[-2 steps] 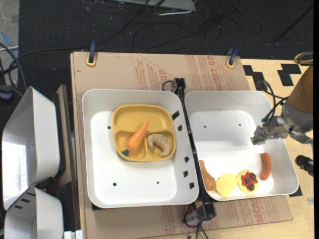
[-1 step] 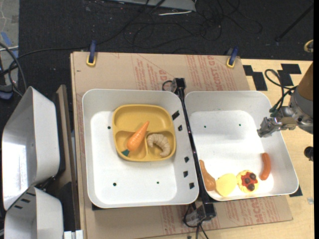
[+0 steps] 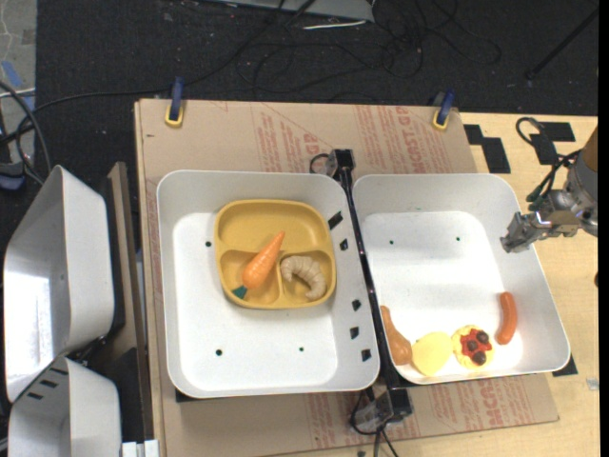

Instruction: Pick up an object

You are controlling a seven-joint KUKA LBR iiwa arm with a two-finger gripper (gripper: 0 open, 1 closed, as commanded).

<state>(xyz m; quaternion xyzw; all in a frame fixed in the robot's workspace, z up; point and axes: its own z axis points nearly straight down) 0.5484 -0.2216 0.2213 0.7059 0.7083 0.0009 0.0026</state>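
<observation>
Two shallow white plastic bins (image 3: 457, 198) on cardboard tabletop (image 3: 285, 127). Grey metal tool (image 3: 521, 234) at right bin's right rim, finger spread impossible to tell. Small orange toy sausage (image 3: 508, 317) below it: probably light, stiff, slippery; best pinched mid-length.

Grey arm (image 3: 580, 184) at the view's right edge, gripper (image 3: 519, 236) low, reaching leftward.

Gripper (image 3: 521, 236): grey metal, small, blocky. Wrist section above it: grey-silver housing with thin dark cables looped alongside. Tan-orange patch at the frame edge.
</observation>
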